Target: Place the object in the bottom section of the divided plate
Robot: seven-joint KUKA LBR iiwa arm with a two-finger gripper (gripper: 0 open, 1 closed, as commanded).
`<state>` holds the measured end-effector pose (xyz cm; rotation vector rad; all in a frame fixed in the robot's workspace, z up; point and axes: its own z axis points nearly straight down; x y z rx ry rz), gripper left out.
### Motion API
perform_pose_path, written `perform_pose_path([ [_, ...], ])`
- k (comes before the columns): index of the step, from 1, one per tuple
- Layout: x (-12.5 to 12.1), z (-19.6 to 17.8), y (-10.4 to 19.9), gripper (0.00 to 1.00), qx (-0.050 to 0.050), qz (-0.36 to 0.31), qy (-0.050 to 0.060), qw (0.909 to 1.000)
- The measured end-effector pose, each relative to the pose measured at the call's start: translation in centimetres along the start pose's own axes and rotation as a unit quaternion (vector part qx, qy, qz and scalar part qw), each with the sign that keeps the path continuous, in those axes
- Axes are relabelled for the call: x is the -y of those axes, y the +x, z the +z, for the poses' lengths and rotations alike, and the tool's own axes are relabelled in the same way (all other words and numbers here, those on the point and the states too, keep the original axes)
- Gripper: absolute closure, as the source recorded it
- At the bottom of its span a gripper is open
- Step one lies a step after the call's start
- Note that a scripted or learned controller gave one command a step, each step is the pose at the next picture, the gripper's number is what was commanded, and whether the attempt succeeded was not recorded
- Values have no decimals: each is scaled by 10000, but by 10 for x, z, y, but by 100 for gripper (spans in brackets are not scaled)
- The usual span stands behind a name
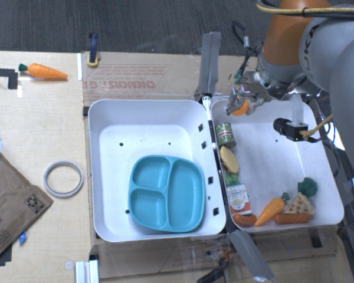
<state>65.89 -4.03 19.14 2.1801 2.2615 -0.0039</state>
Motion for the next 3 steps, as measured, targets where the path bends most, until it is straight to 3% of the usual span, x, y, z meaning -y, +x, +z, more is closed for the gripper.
perform_pose_path([
  [1, 72, 1, 76, 100, -5, 1398, 18, 9902],
  [2, 138, 1, 123, 100, -2, 1385, 15, 9904],
  [3, 138, 1, 123, 0, -3, 1389, 14, 9903],
])
